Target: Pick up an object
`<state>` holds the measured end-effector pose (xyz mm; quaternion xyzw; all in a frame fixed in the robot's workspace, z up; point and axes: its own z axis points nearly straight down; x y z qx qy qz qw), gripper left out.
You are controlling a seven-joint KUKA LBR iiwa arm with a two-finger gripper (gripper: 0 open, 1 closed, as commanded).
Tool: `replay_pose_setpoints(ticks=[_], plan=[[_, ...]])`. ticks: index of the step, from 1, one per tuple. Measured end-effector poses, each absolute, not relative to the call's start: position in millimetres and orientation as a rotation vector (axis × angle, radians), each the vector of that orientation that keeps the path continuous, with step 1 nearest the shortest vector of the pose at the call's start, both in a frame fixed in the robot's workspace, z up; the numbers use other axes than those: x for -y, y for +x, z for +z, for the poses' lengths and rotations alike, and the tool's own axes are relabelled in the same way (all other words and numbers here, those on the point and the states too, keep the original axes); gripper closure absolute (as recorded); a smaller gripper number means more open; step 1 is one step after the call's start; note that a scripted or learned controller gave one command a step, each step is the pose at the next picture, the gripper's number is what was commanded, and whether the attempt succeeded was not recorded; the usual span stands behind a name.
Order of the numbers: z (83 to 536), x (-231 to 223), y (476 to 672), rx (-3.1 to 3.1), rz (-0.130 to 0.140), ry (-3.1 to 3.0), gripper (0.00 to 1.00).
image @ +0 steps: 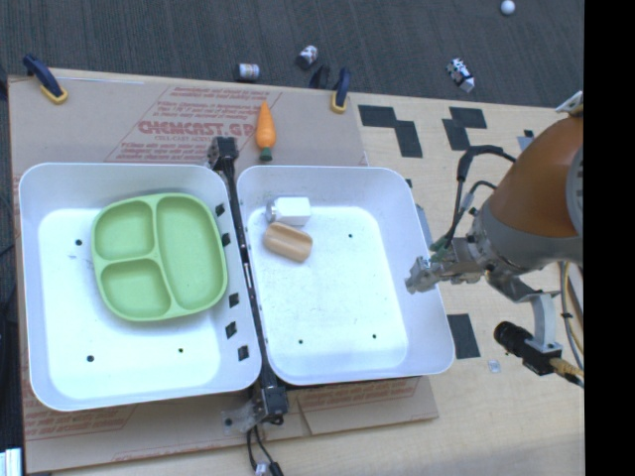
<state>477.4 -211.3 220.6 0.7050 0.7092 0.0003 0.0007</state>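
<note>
The nearest thing to pick is the tan bread-like block [288, 242], a short rounded loaf shape lying in the right bin [397, 355] toward its upper left corner, with its long axis running roughly left to right in the view and tilted slightly down to the right. It lies well to the left of the tool [419, 278] and a little farther up the view, with most of the bin's bare white floor between them. Just above the loaf, touching or nearly so, sits a small white block [290, 207], boxy and pale against the bin, so harder to make out. The tool hangs over the right rim of that bin, at the end of the grey arm [536, 206] with its orange band, and nothing is seen in its grip; whether it is released or clenched I cannot tell at this size. In my judgement the coming move is a reach leftward across the bin and then down. Farther still from the tool, the left bin [60, 385] holds a green divided plate [159, 256], and an orange carrot-shaped toy [265, 127] lies on the bench beyond the bins.
</note>
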Motion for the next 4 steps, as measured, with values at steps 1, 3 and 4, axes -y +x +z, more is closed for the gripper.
replay_pose_setpoints(ticks=[1,3,4], plan=[[266,212,477.3,-2.227,0.0,2.214,1.0],[226,212,482.1,-2.229,-0.003,2.216,1.0],[256,212,477.2,-2.227,0.0,2.214,1.0]])
